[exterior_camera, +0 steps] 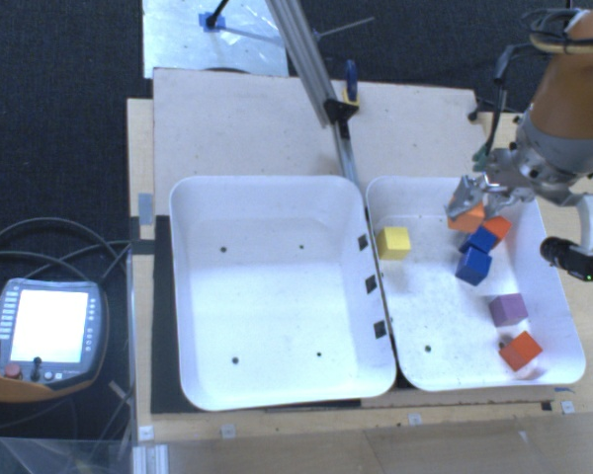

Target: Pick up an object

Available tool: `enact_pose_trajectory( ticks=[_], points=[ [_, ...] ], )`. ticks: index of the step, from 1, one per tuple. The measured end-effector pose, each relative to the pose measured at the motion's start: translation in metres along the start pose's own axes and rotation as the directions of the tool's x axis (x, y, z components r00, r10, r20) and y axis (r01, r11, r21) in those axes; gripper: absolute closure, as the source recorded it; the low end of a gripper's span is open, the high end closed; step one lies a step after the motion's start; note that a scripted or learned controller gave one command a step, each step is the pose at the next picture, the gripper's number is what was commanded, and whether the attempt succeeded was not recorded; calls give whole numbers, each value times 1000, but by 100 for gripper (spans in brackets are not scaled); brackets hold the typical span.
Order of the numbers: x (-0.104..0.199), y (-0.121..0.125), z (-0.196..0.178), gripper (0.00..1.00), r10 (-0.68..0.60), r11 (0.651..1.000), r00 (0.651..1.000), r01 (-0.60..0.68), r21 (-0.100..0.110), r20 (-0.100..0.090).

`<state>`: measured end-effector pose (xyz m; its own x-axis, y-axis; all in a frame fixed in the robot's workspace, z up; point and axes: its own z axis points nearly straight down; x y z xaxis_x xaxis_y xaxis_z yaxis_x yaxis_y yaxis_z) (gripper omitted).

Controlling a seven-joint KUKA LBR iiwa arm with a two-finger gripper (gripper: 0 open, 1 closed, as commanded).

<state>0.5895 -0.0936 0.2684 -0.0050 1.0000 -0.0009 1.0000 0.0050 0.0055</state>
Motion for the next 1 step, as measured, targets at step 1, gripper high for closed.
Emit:
enact_pose_trajectory(
  ticks=[1],
  points=[
    [59,-4,-3,100,-6,1000,1000,6,4,-3]
  ],
)
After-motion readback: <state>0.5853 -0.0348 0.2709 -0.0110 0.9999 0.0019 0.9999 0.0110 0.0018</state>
